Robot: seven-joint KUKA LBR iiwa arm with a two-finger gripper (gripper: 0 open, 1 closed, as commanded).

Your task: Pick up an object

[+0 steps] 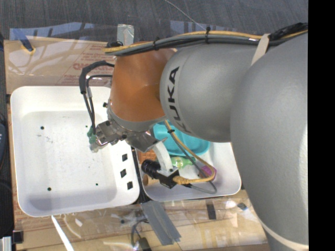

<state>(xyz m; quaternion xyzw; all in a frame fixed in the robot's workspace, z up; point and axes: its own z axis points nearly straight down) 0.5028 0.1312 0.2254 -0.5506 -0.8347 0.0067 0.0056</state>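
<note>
A: Where is the gripper (96, 139) placed?

B: It is seen low over the left bin (23, 140), near that bin's right wall. Whether the claw is released or clenched cannot be told, since it is largely covered by the wrist.

A: Is anything held?

B: That cannot be told either. A small green speck (91, 135) is seen at the tip, but it cannot be settled whether it is a grasped item or part of the claw.

A: And the thing to be picked up?

B: The only candidate that can be clearly made out is a teal object (184, 141), lying in the right bin (231, 184), partly hidden beneath the arm. It is well apart from the claw, with both bin walls between.

A: What could go wrong from here?

B: If the claw is closed where it hangs, bare white floor would likely be grasped and the try wasted. If a crossing to the right bin is made without enough lift, the walls between the bins could be struck. The teal object looks broad and smooth, so a slip from a shallow grip may be expected.
</note>
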